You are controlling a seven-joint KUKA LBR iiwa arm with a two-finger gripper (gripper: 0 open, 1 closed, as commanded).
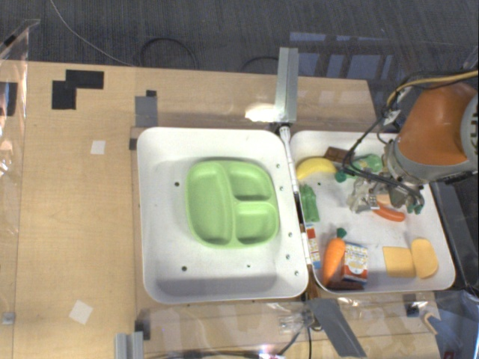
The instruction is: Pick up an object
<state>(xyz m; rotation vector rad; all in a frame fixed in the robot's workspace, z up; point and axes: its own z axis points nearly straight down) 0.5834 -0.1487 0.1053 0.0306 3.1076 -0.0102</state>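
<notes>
While the hand is low in the right bin, just beside a small red-orange item, the approach step is in hand; its grip state cannot be told, so the next move calls for a confirmed closure before lifting.

We saw a pale wooden bench carrying black square markers, with dark grey carpet behind it, a thin cable trailing across it, and glare near a metal bracket.
</notes>
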